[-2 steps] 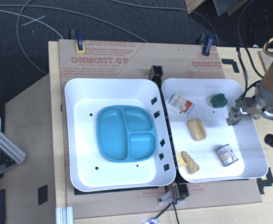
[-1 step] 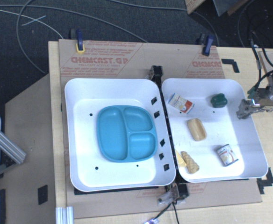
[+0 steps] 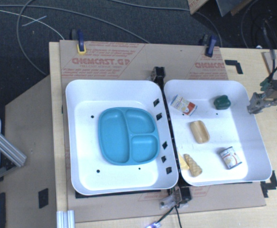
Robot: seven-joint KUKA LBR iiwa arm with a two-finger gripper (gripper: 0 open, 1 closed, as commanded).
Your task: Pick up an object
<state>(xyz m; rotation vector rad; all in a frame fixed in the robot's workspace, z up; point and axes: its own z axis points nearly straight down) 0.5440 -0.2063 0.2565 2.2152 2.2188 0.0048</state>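
Left bin (image 3: 77, 127) nearest, carrying a blue divided plate (image 3: 128, 135) | right bin (image 3: 254, 137): bread roll (image 3: 199, 131) mid, small can (image 3: 230, 157) lower right, snack packet (image 3: 183, 105) top left, green object (image 3: 221, 102) top right, waffle cone (image 3: 192, 165) bottom left | gripper (image 3: 262, 101) just beside that bin's right rim, holding nothing visible, grip state unreadable

Two white bins (image 3: 77, 127) side by side; one blue divided plate (image 3: 128, 135); one green lump (image 3: 221, 101); one bread roll (image 3: 199, 131); one small can (image 3: 230, 157); one red-and-white packet (image 3: 183, 105); one waffle cone (image 3: 192, 165); two blue clamps (image 3: 81, 41).
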